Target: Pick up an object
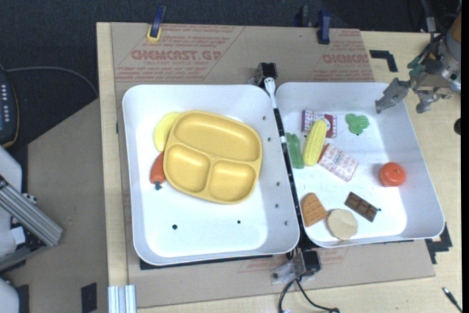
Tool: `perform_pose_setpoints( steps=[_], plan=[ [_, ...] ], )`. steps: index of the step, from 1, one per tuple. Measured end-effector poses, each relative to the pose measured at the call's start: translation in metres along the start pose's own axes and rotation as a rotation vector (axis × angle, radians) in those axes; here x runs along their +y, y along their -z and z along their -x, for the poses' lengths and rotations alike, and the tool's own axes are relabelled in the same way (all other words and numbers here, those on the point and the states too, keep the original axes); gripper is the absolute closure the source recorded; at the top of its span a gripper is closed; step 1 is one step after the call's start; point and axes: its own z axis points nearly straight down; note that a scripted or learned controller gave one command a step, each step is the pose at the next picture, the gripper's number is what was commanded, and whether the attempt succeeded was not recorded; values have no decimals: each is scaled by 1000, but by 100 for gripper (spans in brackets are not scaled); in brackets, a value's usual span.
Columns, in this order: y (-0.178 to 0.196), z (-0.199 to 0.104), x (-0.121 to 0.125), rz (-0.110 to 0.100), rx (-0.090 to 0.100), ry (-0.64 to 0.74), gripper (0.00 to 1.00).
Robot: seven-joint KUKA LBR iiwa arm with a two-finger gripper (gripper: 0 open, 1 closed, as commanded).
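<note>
Gripper (407,93), fingers spread and empty, hung over the right bin's (418,150) far right rim, with the green toy (357,123) nearest, just left and nearer.

A robotics lab: clamped cardboard bench (242,55), white bins (139,157), loose cables (308,297).

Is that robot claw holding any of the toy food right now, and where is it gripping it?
Nothing is held. The gripper hangs open over the right bin's far edge, with nothing between its fingers.
</note>
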Motion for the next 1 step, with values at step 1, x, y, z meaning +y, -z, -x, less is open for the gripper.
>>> perform_pose_setpoints(
  steps=[1],
  plan=[
    [8, 0, 3, 14, -4, 3, 0]
  ],
)
